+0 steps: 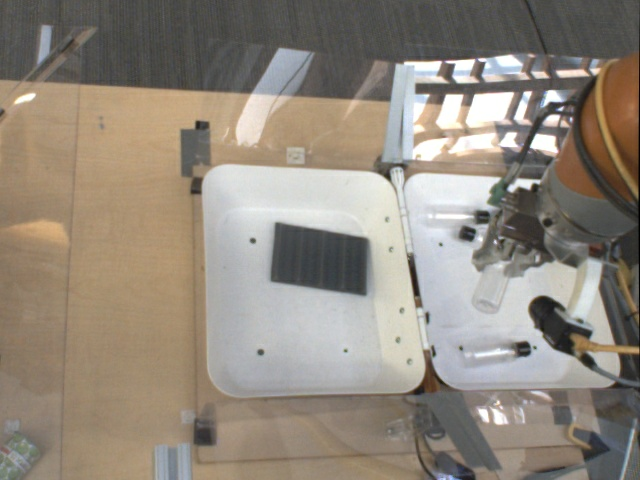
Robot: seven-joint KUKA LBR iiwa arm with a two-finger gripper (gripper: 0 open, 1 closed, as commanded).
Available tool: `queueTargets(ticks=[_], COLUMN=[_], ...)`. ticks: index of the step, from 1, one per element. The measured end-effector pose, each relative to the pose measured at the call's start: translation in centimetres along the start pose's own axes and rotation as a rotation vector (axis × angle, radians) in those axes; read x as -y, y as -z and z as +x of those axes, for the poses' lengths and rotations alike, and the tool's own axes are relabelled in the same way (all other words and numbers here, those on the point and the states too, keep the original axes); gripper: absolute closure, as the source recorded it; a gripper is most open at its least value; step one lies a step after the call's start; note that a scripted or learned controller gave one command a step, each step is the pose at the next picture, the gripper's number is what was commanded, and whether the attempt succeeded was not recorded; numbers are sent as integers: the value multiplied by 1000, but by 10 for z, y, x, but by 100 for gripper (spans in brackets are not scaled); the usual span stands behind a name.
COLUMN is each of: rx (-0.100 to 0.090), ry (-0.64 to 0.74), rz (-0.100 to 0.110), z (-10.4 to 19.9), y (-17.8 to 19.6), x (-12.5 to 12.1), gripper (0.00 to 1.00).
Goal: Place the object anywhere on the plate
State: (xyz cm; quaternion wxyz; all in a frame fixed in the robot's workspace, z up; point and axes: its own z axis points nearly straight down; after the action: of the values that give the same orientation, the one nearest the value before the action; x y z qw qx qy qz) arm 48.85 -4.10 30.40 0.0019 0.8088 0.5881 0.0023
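While the arm [600, 158] reaches in from the right, its claw [503, 264] hangs over the right bin [440, 358], roughly mid-bin. Claw looks closed on a clear tube [489, 290]: the tube's upper end sits between the two grey fingers [484, 255] and the rest sticks out below them, tilted down-left, bottom end over the white bin floor. Can't tell if that end touches the floor.

Dark grey ribbed plate [320, 258] lies flat in the left bin [230, 368], about centre, slightly rotated. Plate and held tube are well apart, with the divide between the two bins in between.

Other stuff in the right bin:
- second clear tube [490, 351] with a black cap, lying flat near the front edge, below the claw
- third clear tube [452, 212] with a black cap, lying flat near the back edge, left of the claw
- small black cap [466, 233] just below that one; whatever it belongs to is too unclear to make out

Both bins sit side by side, touching, on the light wood counter [100, 268]. Orange band of the arm shows at the top right, above the grey wrist.
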Motion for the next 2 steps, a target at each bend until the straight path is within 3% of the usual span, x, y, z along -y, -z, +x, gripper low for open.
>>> queueTargets(ticks=[1,2], rx=[0,1], ry=[0,8], rz=[1,-2], z=[0,2], y=[0,10], x=[0,-2], gripper=[0,100])
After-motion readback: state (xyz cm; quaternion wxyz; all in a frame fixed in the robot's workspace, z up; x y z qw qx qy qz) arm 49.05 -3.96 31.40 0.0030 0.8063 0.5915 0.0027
